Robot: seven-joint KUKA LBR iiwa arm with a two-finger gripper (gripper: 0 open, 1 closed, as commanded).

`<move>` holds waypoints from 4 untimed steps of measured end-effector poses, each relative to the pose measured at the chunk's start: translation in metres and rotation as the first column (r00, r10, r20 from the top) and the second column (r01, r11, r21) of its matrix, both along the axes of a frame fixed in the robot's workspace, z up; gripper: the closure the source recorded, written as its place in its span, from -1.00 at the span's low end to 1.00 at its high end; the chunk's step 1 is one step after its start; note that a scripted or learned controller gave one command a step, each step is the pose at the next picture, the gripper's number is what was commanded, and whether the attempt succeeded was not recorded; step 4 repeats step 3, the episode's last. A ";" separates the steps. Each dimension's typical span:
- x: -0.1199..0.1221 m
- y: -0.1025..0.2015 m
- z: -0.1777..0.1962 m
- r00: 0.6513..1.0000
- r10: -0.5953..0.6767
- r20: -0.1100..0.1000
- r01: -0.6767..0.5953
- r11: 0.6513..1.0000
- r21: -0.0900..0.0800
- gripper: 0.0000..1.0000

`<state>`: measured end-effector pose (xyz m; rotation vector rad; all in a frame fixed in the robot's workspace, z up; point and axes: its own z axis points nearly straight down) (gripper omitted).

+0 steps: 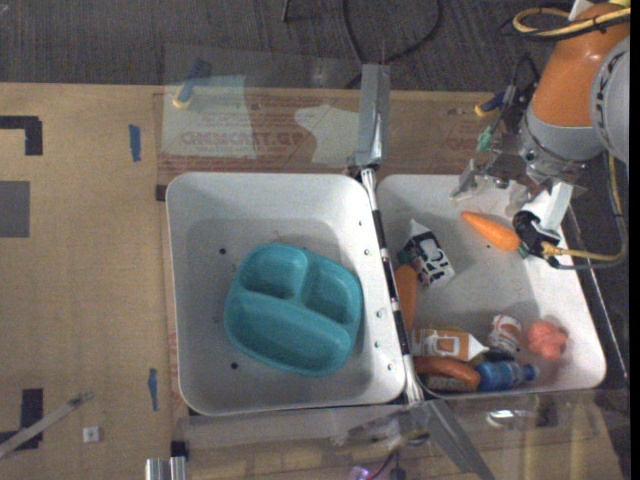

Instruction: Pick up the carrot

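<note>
The carrot (490, 230) lies in the right bin (590, 358), just beside the end effector (515, 193), whose opening I cannot tell. A wooden worktop (80, 298) carries both bins; grey carpet (150, 18) lies beyond.

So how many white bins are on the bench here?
2. The left bin holds a teal divided plate; the right bin holds the carrot and other small items, below the gripper. They sit side by side.
</note>
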<state>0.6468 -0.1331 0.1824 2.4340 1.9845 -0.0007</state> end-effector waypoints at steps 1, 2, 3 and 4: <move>-0.016 -0.049 -0.085 1.000 0.005 0.003 -0.005 1.000 -0.001 -1.00; -0.016 -0.049 -0.075 1.000 0.005 0.005 -0.005 1.000 -0.002 1.00; 0.021 0.001 0.004 0.999 0.033 0.003 -0.033 0.999 0.000 1.00; 0.021 0.001 0.004 0.999 0.033 0.003 -0.033 0.999 0.000 1.00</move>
